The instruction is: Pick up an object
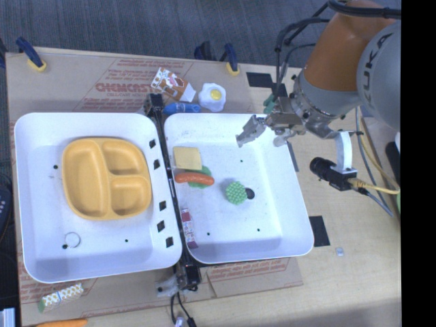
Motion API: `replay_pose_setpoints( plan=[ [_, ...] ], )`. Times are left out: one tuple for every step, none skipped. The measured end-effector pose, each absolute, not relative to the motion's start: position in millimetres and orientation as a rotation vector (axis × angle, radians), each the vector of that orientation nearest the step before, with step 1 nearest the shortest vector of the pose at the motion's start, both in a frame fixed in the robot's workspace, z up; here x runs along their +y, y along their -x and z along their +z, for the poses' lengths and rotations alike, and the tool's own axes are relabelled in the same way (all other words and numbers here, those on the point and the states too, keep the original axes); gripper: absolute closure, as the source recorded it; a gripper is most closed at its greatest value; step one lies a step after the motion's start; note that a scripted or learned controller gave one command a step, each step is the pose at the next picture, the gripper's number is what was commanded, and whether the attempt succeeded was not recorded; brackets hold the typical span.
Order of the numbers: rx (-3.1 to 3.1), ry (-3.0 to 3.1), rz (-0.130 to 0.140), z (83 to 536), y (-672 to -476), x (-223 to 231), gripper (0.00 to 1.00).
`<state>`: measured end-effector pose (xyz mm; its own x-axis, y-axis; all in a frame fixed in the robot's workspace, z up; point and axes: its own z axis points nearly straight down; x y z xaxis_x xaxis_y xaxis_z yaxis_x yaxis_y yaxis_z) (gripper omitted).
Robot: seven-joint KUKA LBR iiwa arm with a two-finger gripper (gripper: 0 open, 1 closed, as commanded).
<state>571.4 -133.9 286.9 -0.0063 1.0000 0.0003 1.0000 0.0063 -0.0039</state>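
The worktop (368, 264) is pale wood, spread with a printed cardboard sheet (88, 73). Two shallow white bins sit side by side on the cardboard: the right bin (272, 240) directly beneath the pincer (266, 133), the left bin (34, 203) well off to the pincer's left. Behind the bins, left of the pincer, lie a small printed packet (167, 82), a blue item (181, 107) and a white-and-yellow piece (212, 96). A striped wrapper (61, 296) lies at the near left corner, far from the pincer.
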Motion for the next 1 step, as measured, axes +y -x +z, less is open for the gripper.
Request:
replay_pose_setpoints(
  plan=[
    [-2.293, 2.138, 0.006, 128.6, -528.6, -138.7, 0.0]
  ],
)
